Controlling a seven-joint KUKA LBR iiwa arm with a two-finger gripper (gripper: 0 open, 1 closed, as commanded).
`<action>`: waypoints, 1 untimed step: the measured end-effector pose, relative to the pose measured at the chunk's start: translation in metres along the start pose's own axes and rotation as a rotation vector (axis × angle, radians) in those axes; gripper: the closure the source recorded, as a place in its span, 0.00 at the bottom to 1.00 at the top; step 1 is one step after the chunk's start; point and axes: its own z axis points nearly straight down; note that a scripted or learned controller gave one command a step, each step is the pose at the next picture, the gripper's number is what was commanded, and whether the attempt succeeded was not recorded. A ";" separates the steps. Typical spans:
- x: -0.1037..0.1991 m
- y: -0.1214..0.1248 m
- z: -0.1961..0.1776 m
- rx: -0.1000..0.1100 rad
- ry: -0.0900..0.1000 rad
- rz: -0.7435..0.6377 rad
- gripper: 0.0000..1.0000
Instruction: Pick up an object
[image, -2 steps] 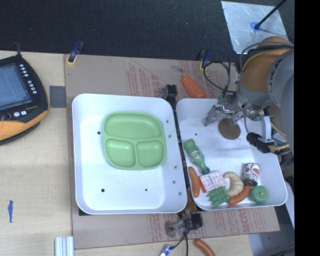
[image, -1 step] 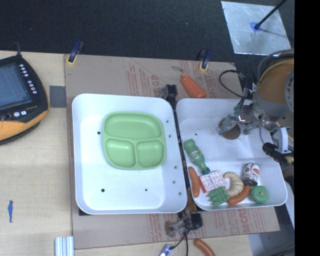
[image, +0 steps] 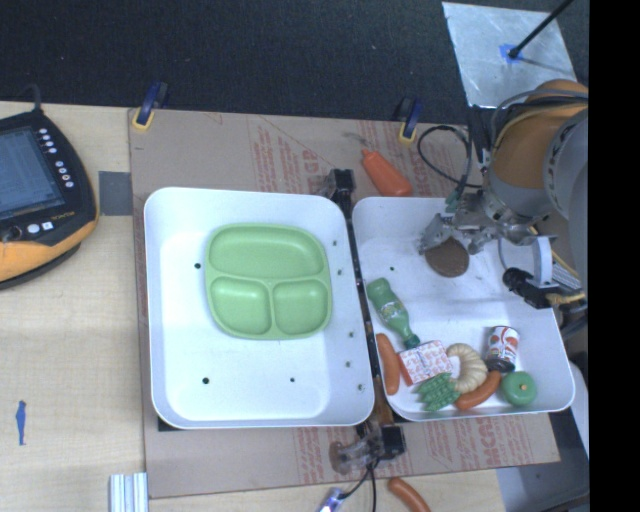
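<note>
Hand (image: 452, 236) low over right bin's (image: 400, 215) bare upper half.

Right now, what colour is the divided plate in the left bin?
Light green: the divided plate shows plainly in the camera view.

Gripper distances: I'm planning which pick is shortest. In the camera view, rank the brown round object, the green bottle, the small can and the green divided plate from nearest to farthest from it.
From the gripper, in the right bin's upper part:
1. Brown round object, just below it.
2. Green bottle, lower left, by the bins' divide.
3. Small can, lower right; close to the bottle's distance, so hard to rank.
4. Green divided plate, in the left bin.
</note>
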 end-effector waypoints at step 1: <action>-0.029 0.000 0.000 -0.001 -0.001 0.001 0.00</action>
